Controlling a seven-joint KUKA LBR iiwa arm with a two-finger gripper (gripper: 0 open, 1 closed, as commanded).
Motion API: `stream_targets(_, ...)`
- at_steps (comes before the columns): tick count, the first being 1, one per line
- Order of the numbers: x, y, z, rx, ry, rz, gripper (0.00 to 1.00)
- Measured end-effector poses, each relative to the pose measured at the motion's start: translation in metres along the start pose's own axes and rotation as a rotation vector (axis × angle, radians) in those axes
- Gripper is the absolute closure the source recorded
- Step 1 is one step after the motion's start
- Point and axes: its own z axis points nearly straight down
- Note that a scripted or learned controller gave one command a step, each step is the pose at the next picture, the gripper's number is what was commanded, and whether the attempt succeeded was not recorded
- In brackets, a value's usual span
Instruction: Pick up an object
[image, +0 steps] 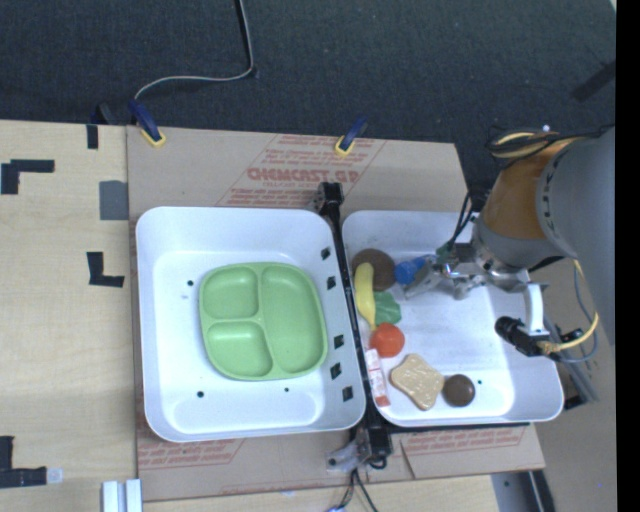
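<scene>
The jaws (425, 277) hang low in the right bin (500, 405) by a blue object (409, 270); whether they are spread or pinching, I cannot tell

From my seat, both bins look like smooth white plastic with a soft sheen: the left bin (160, 300) and the right bin (520, 395). The green divided plate (264, 320) is matt plastic. Under them I see plain brown cardboard (290, 170) with red print, dull and papery, on a pale wood-grain bench (60, 330). The arm's wrist band (515, 200) is glossy orange; its shell (590, 200) is satin grey. The banana (364, 292) and tomato (388, 340) look like shiny moulded plastic, and the toast slice (416, 381) looks dull and grainy.
</scene>
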Motion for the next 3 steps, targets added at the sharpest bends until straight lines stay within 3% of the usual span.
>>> stream_targets(1, 0.126, 0.043, -0.099, 0.004, 0.003, -0.001, 0.00)
stream_targets(2, 0.069, 0.015, -0.054, 0.009, 0.000, 0.004, 0.00)
stream_targets(3, 0.070, 0.039, -0.023, -0.012, -0.004, 0.000, 0.00)
